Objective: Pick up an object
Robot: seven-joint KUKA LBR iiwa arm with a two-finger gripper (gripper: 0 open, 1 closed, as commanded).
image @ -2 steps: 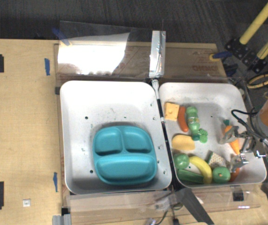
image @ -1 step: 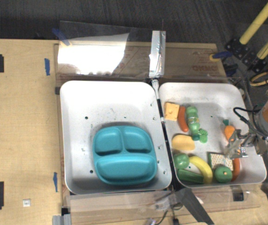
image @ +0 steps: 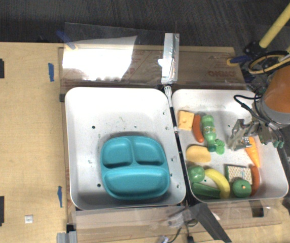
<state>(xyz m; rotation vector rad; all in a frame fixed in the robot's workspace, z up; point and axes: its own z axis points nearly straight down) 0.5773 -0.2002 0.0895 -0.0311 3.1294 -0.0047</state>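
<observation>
My gripper (image: pixel 242 135) hangs low over the right side of the right bin (image: pixel 226 99), reaching in from the right below the orange wrist band. An orange carrot (image: pixel 254 154) lies just beside and below it, touching or nearly touching; I cannot tell whether anything is gripped. To the gripper's left lie a green vegetable (image: pixel 208 128), an orange-red pepper (image: pixel 197 128) and a yellow cheese wedge (image: pixel 185 119). Nearer the front are a yellow fruit (image: pixel 198 155), a banana (image: pixel 219 181), a green pepper (image: pixel 195 174), a patterned block (image: pixel 236 171) and a green round fruit (image: pixel 241 188).
The left bin (image: pixel 84 115) holds a teal divided plate (image: pixel 134 167) in its front half. A metal divider (image: pixel 170 59) stands behind the seam between the bins. Cables and a yellow bar (image: pixel 282 19) sit at the back right.
</observation>
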